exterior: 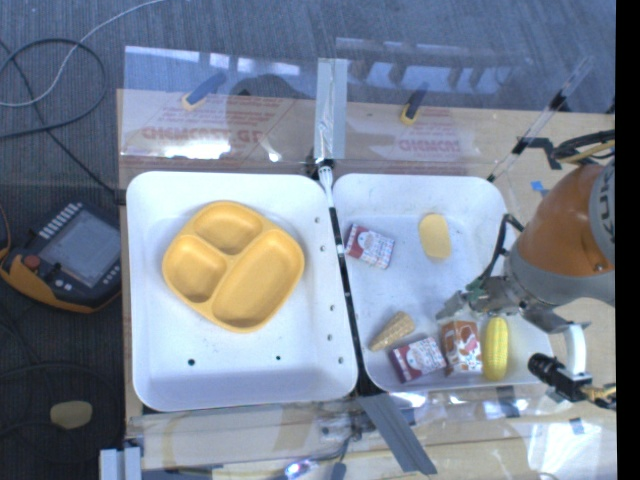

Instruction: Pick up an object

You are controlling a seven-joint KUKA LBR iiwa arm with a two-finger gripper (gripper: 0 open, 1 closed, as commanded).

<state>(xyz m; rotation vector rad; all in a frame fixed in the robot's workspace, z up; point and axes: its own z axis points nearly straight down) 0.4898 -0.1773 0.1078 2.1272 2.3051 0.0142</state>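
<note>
The right bin (480,193) holds several small items. A red and white carton (369,245) lies near its left wall and a pale yellow oval piece (434,236) sits further back. Toward the front lie a waffle cone (392,330), a dark red box (417,357), a red snack packet (461,346) and a yellow corn cob (495,347). My gripper (478,301) hangs low over the right side of this bin, just behind the snack packet and the corn cob. Nothing shows held in it.
The left bin (150,368) carries a yellow divided plate (233,264). The grey arm with its orange band (562,223) covers the right bin's right wall. A clear panel stands behind both bins. A teach pendant (68,258) lies on the floor at the left.
</note>
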